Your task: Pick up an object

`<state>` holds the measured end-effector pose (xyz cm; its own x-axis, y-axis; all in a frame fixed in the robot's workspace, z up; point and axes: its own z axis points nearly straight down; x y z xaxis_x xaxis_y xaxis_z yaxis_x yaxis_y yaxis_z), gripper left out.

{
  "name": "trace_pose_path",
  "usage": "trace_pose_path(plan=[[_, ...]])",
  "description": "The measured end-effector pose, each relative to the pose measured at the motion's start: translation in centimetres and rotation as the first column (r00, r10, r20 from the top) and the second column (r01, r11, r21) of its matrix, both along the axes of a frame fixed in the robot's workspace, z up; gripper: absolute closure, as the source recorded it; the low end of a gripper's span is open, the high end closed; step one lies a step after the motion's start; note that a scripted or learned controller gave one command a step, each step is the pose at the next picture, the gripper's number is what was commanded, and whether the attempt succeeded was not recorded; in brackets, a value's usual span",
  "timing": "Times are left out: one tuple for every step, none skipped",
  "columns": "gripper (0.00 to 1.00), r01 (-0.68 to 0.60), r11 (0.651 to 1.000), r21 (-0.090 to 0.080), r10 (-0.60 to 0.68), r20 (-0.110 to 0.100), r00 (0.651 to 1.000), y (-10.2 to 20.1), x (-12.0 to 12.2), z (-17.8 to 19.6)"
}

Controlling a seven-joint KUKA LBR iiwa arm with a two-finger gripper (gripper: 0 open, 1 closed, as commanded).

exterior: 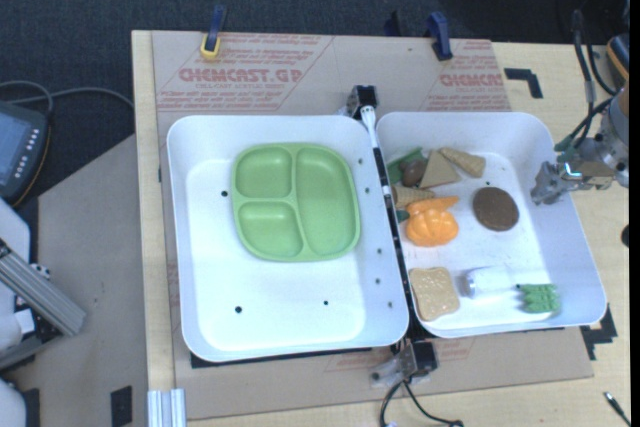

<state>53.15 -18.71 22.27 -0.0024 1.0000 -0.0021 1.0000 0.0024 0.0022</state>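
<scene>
Grey arm point(600, 150) over right bin's point(570, 245) edge

Red "CHEMCAST GP" print, repeated, on the brown board point(250, 70) under the bins.

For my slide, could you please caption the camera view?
Tool at right bin's edge, toy foods inside; green divided plate in left bin.

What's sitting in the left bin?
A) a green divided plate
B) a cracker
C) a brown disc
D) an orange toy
A: the green plate lies in the left bin, while the other items are in the right bin.
</scene>
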Motion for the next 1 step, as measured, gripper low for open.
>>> trace_pose_path(plan=[[1.00,-0.003,1.000,0.003,0.004,-0.005,1.000,4.24,1.76,-0.89]])
